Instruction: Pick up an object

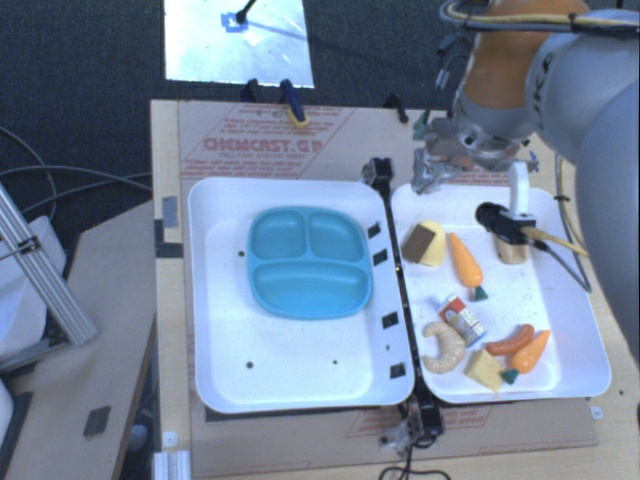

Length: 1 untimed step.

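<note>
Hovering over the right bin's [575, 298] far edge, the jaws [432, 176] — spread or pressed together, cannot tell — near a carrot [464, 260].

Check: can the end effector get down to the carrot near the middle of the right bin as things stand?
Probably yes. The end effector hangs over the right bin's far edge, and the carrot lies uncovered, apart from the wedge-shaped block beside it. Nothing lies over the carrot.

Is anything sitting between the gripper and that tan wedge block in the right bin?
Nothing visible does. The gripper hangs over the right bin's far edge, and only bare bin floor separates it from the wedge block.
</note>
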Tool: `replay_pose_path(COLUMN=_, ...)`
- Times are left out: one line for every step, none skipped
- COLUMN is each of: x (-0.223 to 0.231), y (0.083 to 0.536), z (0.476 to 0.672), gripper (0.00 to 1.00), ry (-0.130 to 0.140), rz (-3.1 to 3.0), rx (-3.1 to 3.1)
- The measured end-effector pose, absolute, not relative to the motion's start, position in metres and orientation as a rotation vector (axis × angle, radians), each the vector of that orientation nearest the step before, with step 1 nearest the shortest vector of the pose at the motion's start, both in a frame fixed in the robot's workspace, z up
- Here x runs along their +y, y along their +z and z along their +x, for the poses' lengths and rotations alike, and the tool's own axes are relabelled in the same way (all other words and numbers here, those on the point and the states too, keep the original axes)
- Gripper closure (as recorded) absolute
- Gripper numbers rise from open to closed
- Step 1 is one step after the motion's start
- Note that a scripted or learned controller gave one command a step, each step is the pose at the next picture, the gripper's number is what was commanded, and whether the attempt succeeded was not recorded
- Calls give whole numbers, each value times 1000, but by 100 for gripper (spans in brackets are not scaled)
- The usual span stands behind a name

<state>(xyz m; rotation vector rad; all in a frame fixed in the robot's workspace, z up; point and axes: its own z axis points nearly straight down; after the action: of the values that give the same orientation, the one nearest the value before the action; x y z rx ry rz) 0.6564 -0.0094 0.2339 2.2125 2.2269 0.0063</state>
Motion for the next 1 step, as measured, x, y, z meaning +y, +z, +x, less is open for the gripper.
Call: replay_pose_path(x=-14, y=218, z=655, gripper=100, ry=1, rz=2218, rx=2222)
